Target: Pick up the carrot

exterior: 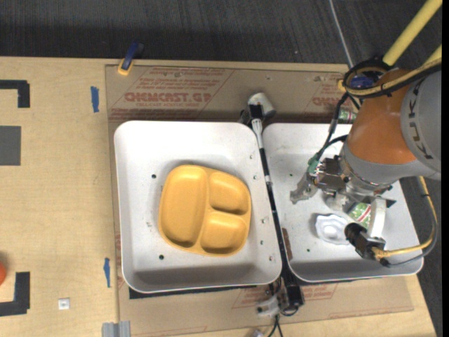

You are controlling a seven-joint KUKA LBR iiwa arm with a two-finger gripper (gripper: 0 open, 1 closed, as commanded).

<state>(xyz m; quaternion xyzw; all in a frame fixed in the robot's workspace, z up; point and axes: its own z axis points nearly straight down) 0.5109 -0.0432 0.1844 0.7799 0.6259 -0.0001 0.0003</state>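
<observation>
Carrot unclear; two white bins [137, 153] rest on cardboard [175, 90], dark carpet [210, 12] beyond.

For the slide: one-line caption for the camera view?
KUKA arm reaches down into the right bin; yellow divided plate sits in the left bin.

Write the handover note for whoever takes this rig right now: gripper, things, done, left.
Gripper: low over the right bin, arm reaching in from the right; finger state cannot be told.
Things: yellow divided tray in the left bin; a white object under the wrist in the right bin. I cannot make out a carrot.
Done: no pickup visible.
Left: find and lift the carrot.
</observation>
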